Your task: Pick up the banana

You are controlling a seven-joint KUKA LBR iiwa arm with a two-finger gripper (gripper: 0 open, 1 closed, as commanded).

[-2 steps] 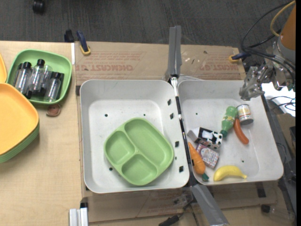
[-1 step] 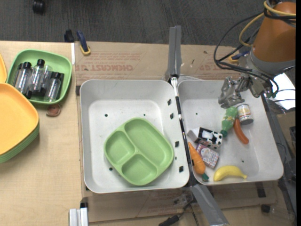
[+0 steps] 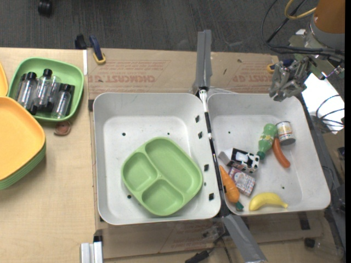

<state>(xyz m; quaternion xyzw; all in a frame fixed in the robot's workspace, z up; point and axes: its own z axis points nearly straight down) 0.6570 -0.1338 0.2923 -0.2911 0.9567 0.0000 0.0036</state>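
Camera view: two white bins sit side by side; the left bin [image 3: 109,119] holds a green divided plate [image 3: 162,175]. The gripper [image 3: 286,84] hovers over the right bin's [image 3: 307,196] far right corner, grasping nothing. The banana [image 3: 267,201] lies at the near edge, diagonally opposite, its long axis running left to right.

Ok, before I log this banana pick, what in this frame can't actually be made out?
- Gripper: small and cluttered by cables above the right bin's far corner; finger state unreadable.
- Arm: cut off by the top and right edges.
- Can label: too small to read.
- Orange plates: cropped by the left edge.
- Banana: fully visible, untouched.
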